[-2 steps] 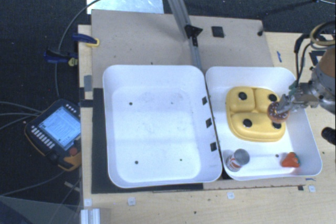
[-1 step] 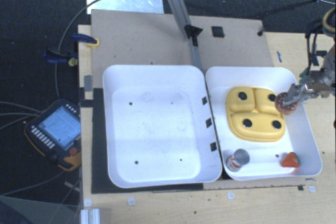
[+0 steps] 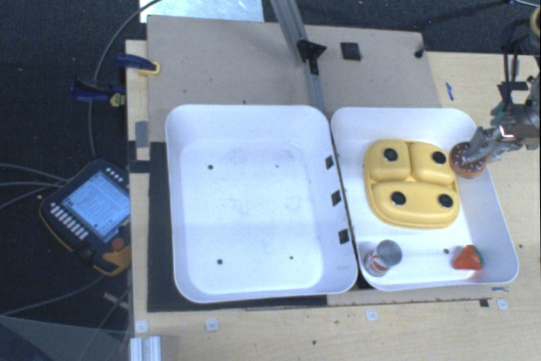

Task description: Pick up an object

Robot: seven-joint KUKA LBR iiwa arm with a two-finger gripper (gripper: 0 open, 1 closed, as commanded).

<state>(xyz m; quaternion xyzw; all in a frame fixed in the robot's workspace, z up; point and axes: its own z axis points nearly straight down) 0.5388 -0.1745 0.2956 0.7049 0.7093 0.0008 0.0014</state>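
At the right edge of the frame the gripper (image 3: 483, 146) hangs over the upper right rim of the right bin (image 3: 490, 216), and a small brown round object (image 3: 466, 160) sits at its tip; whether the claw is clenched on it, I cannot tell. In the same bin lie a yellow tray (image 3: 412, 183), a small can (image 3: 382, 257) and a red-orange object (image 3: 467, 259). The left bin (image 3: 182, 182) is to the left.

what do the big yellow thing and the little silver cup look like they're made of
The yellow block looks like moulded plastic or foam: matte, rounded lobes, four dark round dots on top; which of the two I cannot tell. The small cup near the right bin's front edge looks like metal, with a grey sheen, though a silvery plastic is possible.
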